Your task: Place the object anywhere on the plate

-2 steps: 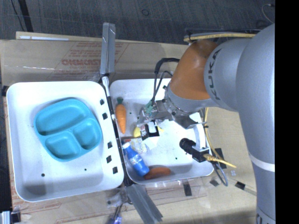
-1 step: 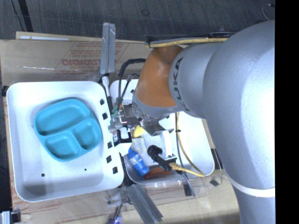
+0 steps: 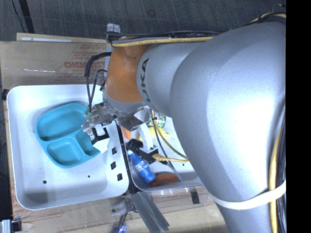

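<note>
A brown cardboard sheet (image 3: pixel 53 57) printed with red lettering covers the bench beneath two white bins (image 3: pixel 19 144), with dark grey carpeted floor (image 3: pixel 146 8) beyond.

1. A single fixed camera looks down at a slant from above the bench; the shallow white plastic left bin (image 3: pixel 29 144) lies in full sight.
2. The bulky grey arm (image 3: pixel 218 120) looms nearest, covering the right side.

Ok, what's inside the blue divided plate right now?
Both visible compartments of the blue divided plastic plate look bare. The gripper hangs over its right edge, covering that part, so anything beneath there is hidden.
</note>
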Action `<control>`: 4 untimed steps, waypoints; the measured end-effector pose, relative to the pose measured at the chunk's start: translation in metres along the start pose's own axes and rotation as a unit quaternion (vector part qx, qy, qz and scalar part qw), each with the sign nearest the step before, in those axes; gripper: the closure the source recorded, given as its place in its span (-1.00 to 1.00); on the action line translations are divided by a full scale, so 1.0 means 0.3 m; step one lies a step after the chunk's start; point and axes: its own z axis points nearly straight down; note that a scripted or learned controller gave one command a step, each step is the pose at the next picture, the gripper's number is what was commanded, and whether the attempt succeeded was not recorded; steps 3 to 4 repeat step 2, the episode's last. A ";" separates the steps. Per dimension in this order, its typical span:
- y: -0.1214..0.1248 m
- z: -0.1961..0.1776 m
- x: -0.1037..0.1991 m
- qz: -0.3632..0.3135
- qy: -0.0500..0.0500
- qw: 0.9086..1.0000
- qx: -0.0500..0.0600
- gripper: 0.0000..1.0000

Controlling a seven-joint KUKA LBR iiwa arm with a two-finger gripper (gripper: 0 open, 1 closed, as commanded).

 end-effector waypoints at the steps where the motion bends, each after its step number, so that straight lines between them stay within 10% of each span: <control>1: 0.176 0.088 0.078 -0.036 0.000 0.999 0.000 1.00; 2: 0.176 0.087 0.078 -0.036 0.000 0.999 0.000 -1.00; 4: 0.176 0.087 0.078 -0.036 0.000 0.999 0.000 -1.00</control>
